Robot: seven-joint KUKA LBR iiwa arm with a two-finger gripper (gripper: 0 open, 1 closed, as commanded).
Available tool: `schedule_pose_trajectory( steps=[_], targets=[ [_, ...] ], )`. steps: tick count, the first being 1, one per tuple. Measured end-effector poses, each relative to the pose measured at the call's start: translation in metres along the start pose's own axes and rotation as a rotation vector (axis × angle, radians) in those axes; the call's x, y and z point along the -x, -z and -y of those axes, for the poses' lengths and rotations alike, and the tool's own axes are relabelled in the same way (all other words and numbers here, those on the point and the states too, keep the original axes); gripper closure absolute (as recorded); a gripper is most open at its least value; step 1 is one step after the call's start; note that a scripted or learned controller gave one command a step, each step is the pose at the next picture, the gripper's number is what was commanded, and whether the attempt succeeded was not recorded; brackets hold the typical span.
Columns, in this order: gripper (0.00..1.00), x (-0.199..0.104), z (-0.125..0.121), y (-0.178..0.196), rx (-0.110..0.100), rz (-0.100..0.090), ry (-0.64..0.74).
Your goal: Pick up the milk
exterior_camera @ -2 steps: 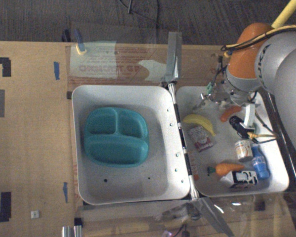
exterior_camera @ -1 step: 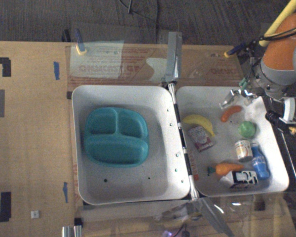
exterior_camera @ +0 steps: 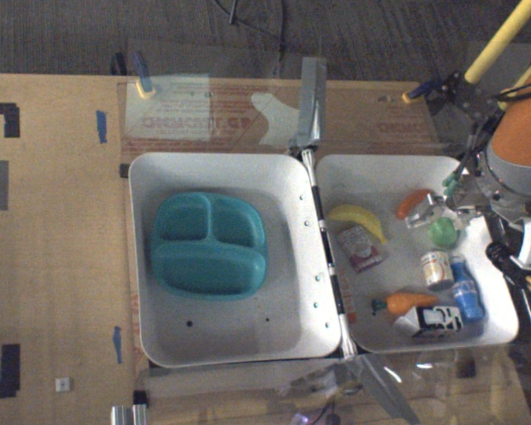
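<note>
1 milk [exterior_camera: 439, 319] | 1 carrot [exterior_camera: 407, 303] | 1 banana [exterior_camera: 357, 219] | maybe 1 can [exterior_camera: 436, 269]

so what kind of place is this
Probably a robot lab test bench: two white bins on a taped cardboard surface, toy food like a banana, and a teal divided tray.

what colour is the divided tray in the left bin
Teal, a blue-green all over. The divided tray shows plainly in the camera view, lying in the left bin.
</note>
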State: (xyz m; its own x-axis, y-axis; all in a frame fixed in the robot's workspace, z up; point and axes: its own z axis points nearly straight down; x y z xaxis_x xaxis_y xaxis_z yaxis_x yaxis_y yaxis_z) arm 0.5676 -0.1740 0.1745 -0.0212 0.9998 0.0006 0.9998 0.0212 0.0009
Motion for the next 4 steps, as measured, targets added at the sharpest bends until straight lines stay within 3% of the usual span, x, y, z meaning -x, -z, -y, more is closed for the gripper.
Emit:
schedule_pose_trajectory(
  steps=[1,2,3,4],
  targets=[
    [0.0,-0.021,-0.009,-0.086,0.008,0.003,0.164],
    [0.0,0.008,-0.054,-0.087,0.007,0.004,0.333],
    [0.0,-0.024,-0.008,-0.086,0.008,0.004,0.456],
    [0.0,-0.021,-0.091,-0.084,-0.043,-0.012,0.588]
  ],
)
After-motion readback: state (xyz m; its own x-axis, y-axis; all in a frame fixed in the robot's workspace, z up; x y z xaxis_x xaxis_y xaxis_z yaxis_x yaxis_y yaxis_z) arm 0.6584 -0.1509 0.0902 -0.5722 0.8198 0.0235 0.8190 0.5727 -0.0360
